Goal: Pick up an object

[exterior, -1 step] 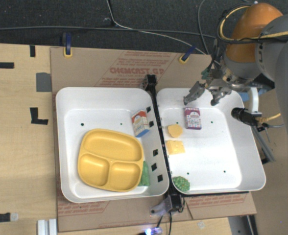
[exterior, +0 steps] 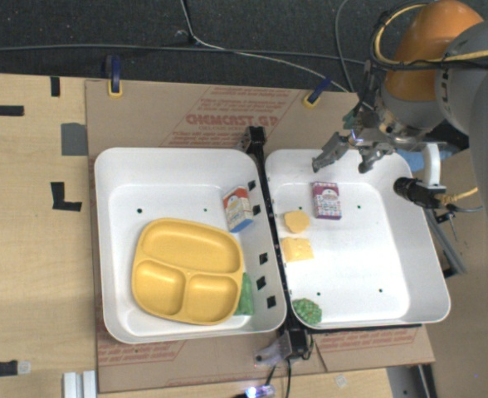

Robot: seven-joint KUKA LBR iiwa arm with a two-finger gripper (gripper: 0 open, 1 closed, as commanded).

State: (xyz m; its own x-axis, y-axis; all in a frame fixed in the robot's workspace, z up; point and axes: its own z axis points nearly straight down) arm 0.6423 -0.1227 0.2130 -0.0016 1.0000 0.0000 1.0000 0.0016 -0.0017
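Note:
My gripper [exterior: 344, 157] hangs open over the far edge of the right bin [exterior: 410, 305], with nothing between its two fingers. Just in front of it in that bin lies a small purple and white packet [exterior: 326, 201]. Left of the packet sit a round yellow piece [exterior: 296, 221] and a square yellow piece [exterior: 298, 249]. A green leafy item [exterior: 307, 310] lies at the right bin's near left corner.
The left bin [exterior: 111, 181] holds a yellow divided tray [exterior: 187, 270], a small red, white and blue carton [exterior: 238, 209] by the divider, and a green item [exterior: 246, 296] beside the tray. Cables run behind the bins; the arm's fittings stand at the right.

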